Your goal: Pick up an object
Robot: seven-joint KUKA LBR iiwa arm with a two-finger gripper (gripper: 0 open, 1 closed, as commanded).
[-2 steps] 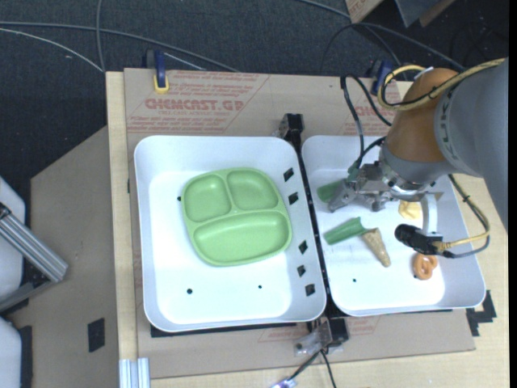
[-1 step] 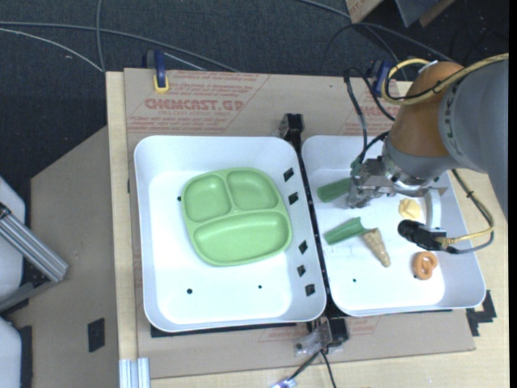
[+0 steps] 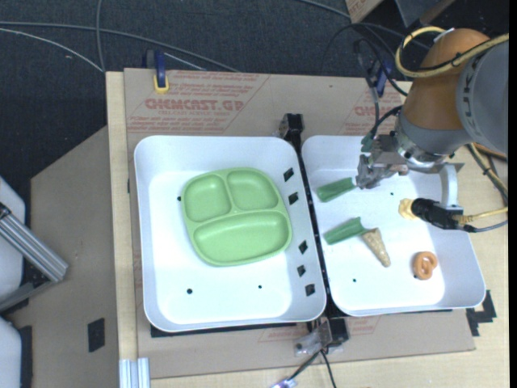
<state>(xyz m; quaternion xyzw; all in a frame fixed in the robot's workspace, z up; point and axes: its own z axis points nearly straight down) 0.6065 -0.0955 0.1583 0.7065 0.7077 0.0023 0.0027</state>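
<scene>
A divided green plate (image 3: 234, 217) with three compartments lies flat in the left bin (image 3: 161, 285). In the right bin (image 3: 404, 296) there are four small things: an upper green stick (image 3: 334, 189), short, flat-sided and lying at a slight slant near the bin's left wall; a second green stick (image 3: 342, 231) just below it, lying at much the same slant; a tan cone (image 3: 376, 245) with its tip pointing up and left; and an orange ring (image 3: 425, 265) near the right rim. Both white bins sit side by side on a pale board counter (image 3: 218, 95) with red lettering. A blue clamp (image 3: 161, 69) grips the counter's far edge. A metal rail (image 3: 28, 237) stands off to the left, and thin cables (image 3: 101, 23) trail across the dark carpeted floor (image 3: 56, 79). The grey and orange arm (image 3: 440, 95) comes in from the right, with the tool (image 3: 370, 176) down low in the right bin. The upper green stick's right end is just beside the tool tip, touching or almost touching it. I cannot tell whether the tool is open or closed, and nothing is plainly held in it.
</scene>
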